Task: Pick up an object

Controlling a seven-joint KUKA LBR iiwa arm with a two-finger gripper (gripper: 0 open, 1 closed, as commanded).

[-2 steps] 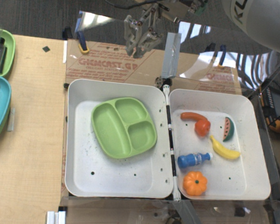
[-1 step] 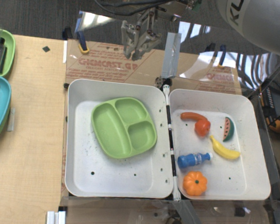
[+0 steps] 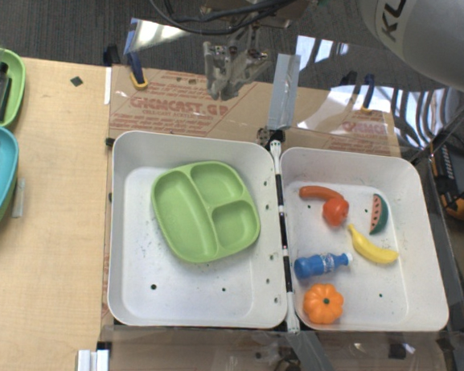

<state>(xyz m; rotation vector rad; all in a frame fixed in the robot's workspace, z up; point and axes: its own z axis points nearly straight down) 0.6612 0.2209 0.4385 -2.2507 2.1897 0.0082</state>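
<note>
The gripper [image 3: 234,82] is seen high above the far edge of the bench, behind the left bin [image 3: 127,236]; nothing is held, and how far it is opened cannot be told. The objects are found in the right bin [image 3: 425,238], toward the near right of it. The banana [image 3: 372,248], yellow and curved, is laid with its long axis slanting down-right

Single fixed cam, mounted above worktop [image 3: 42,229], looked down at a slant. Framed both white bins [image 3: 125,212] mid-distance, w/ arm [image 3: 439,29] entering from upper right, near lens.
</note>
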